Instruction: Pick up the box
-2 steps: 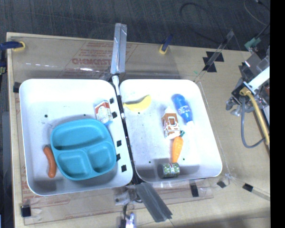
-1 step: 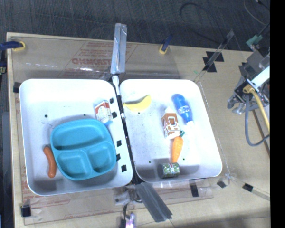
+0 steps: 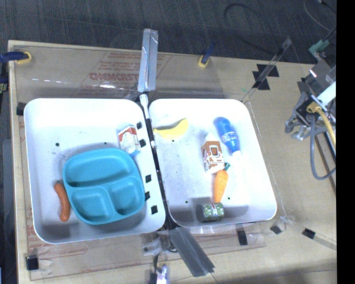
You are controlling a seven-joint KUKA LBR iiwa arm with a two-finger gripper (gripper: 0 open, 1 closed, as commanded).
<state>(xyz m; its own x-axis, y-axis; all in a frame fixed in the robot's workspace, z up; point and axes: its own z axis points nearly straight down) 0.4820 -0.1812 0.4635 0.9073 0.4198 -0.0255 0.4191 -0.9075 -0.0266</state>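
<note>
- The box (image 3: 213, 155) sits in the right bin (image 3: 257, 158), middle-right of the frame, lying flat with a carrot (image 3: 220, 185) touching its lower edge and a blue bottle (image 3: 227, 135) just beside its upper right.
- The gripper (image 3: 305, 120) is parked at the far right edge, well apart from the bins. Honestly can't tell how it's set from here.
- I'd come straight down and pinch across the box's narrow sides, so carrot and bottle don't get nudged.
</note>
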